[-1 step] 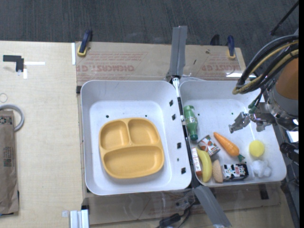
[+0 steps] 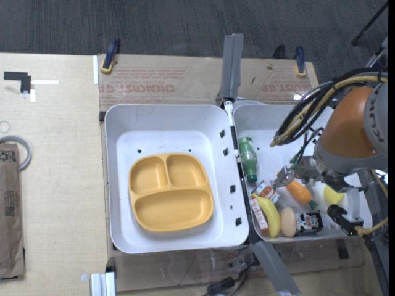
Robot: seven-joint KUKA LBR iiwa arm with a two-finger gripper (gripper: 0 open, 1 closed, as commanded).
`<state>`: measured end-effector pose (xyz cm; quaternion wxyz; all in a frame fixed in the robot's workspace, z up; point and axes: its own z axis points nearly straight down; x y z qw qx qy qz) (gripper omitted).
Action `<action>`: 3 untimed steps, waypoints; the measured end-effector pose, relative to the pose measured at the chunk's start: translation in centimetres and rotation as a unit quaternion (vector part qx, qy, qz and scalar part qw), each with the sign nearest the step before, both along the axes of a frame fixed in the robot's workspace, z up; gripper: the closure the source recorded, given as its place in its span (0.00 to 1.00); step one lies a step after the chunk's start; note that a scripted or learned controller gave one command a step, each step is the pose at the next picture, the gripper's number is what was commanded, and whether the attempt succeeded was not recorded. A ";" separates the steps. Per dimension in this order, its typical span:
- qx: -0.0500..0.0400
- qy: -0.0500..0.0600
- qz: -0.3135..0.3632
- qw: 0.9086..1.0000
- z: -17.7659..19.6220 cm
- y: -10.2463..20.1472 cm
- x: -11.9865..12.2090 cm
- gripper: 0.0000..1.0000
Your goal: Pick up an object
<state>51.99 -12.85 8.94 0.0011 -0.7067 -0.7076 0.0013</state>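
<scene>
Camera view looks down at a slant on a pale wooden table (image 2: 55,184) set against a dark grey carpeted floor (image 2: 154,11) at the top. A sheet of brown cardboard (image 2: 166,82) lies under two shallow white bins, pinned at its far edge by two blue clamps (image 2: 111,54). At the left edge of the table rest a brown paper bag (image 2: 11,208) and a grey ring (image 2: 21,150).

The left bin (image 2: 117,184) carries a yellow divided plate (image 2: 171,191), lying flat near its middle. The right bin (image 2: 262,119) carries a cluster of small things along its near side: a green bottle (image 2: 247,158) lying lengthwise by the wall between the bins, a banana (image 2: 269,211), a tan potato-like piece (image 2: 287,221), a red and white packet (image 2: 257,213), a small dark packet (image 2: 308,222), an orange carrot-like piece (image 2: 299,192) and a yellow piece (image 2: 333,195).

The grey arm with its orange band (image 2: 349,125) reaches in from the right, black cables looping over it. The tool (image 2: 291,176) sits low in the right bin, just above the orange piece and right beside it, with the banana just to its near left. How far its jaws are parted cannot be told, and whether anything is between them cannot be told either.
</scene>
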 end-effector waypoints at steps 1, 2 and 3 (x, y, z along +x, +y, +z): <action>0.002 0.000 0.121 0.993 0.0 -3.7 -2.9 0.00; 0.001 0.001 0.118 0.993 0.7 -3.9 -2.9 1.00; -0.001 0.001 -0.008 1.000 16.5 1.7 0.3 1.00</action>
